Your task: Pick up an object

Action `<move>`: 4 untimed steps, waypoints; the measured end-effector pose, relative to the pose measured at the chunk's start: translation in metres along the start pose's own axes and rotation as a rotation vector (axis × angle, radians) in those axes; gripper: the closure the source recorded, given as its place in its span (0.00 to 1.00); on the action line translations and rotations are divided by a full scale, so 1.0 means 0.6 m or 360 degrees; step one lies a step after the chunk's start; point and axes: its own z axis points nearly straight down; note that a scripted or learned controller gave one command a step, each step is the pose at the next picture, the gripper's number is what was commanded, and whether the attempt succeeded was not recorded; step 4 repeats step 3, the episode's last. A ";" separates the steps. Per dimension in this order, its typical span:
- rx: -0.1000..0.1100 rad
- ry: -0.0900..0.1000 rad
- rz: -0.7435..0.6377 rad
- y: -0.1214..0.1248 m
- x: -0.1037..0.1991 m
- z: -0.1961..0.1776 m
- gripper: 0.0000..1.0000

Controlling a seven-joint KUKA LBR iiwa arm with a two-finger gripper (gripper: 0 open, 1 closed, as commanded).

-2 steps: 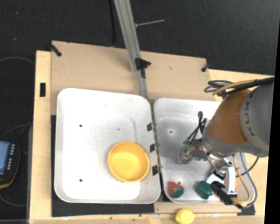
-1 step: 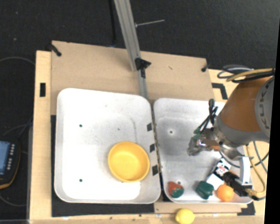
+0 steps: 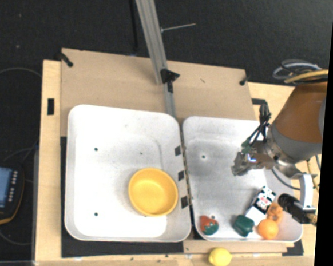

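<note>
Bench w/ 2 white bins (image 3: 127, 116) | tool (image 3: 241, 166) over R bin, grip state unclear | no legible text

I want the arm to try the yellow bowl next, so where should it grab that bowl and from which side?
Probably the rim. The yellow bowl sits upright and open in the left bin, too wide to span, so one finger inside and one outside its thin wall suits it. Come straight down on the right-hand rim, nearest the gripper, which hovers over the right bin. Nothing crowds the bowl.
</note>
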 end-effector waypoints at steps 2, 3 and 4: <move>0.0011 0.0004 -0.0006 0.022 0.183 -0.009 1.00; 0.0010 0.0006 -0.0008 0.028 0.270 -0.031 1.00; 0.0010 0.0006 -0.0008 0.028 0.270 -0.031 1.00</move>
